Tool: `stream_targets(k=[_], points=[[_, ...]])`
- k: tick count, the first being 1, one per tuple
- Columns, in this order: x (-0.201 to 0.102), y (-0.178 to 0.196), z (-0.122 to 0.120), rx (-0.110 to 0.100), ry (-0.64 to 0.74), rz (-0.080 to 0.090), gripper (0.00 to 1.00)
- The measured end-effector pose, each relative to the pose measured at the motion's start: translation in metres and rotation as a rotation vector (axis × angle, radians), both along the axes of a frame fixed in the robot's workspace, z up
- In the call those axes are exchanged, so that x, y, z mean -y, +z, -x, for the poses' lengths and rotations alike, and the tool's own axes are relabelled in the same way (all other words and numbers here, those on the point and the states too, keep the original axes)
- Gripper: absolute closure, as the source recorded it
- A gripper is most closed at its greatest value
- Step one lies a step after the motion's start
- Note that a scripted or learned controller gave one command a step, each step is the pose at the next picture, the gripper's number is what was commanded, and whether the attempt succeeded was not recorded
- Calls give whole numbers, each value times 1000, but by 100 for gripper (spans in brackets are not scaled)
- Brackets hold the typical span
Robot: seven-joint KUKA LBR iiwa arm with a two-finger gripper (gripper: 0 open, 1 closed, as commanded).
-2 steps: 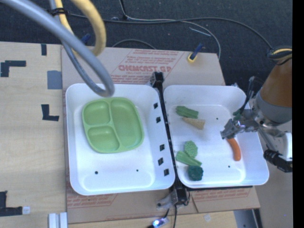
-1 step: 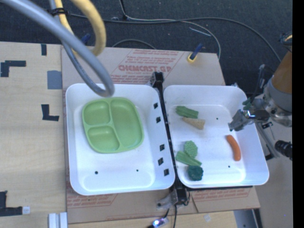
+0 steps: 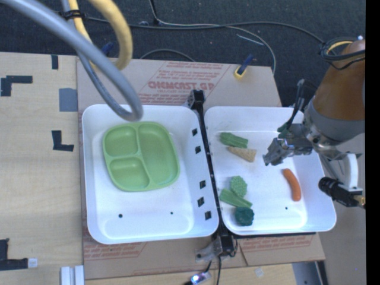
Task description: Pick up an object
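Camera view: we look down at a slant on two shallow white bins set side by side.
Right bin (image 3: 309,221): we take this as our landmark; it holds the small items and the arm reaches over its right side.
Arm (image 3: 338,100): grey, with the orange band above the wrist, over the right bin's right edge.
Gripper (image 3: 274,156): dark, low over the right bin's middle, pointing toward the left bin; we cannot tell its state, and we see nothing held.
Orange sausage (image 3: 291,184): in the right bin, just below and right of the gripper, apart from it.
Tan wedge (image 3: 242,153): in the right bin, left of the gripper, near it.
Green pod (image 3: 233,139): just above the wedge.
Broccoli pieces (image 3: 238,186): in the right bin's lower left part, with a darker green lump (image 3: 244,217) below.
Left bin (image 3: 148,224): beside the right bin; it holds a green divided plate (image 3: 141,156).
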State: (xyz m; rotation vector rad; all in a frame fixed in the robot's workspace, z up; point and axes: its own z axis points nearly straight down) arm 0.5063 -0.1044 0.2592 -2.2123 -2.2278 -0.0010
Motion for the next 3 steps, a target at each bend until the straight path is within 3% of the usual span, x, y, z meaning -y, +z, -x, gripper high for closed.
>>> stream_targets(k=[3], points=[[-157, -20, -5, -3, 0, 1, 100]])
